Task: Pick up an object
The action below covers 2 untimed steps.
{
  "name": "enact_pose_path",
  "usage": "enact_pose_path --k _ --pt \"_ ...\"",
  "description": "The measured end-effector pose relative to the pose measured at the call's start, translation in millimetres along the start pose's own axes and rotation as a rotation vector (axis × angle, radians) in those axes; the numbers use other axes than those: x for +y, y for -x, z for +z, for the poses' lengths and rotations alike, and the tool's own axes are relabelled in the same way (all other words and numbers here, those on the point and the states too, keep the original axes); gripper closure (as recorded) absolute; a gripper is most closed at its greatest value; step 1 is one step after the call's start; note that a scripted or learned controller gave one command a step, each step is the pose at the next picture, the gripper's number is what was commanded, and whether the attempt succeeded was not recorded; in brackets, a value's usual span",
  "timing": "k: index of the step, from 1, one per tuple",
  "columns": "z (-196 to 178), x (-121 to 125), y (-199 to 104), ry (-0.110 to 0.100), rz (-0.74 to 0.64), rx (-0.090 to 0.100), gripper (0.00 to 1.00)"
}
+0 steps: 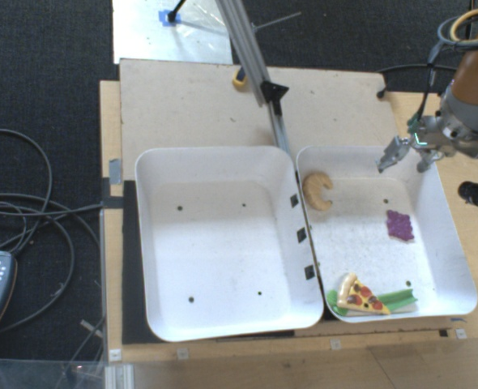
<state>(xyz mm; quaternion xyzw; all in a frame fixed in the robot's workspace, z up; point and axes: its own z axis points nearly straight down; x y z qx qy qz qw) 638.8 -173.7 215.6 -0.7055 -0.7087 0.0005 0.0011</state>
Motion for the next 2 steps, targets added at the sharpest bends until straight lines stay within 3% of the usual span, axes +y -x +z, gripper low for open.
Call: enact_pose_path --k 1,2 --pt "-3 1 0 0.004 -0.002 -0.002 0.0" --pt "58 -1 5 -0.001 0.003 -0.001 0.0"
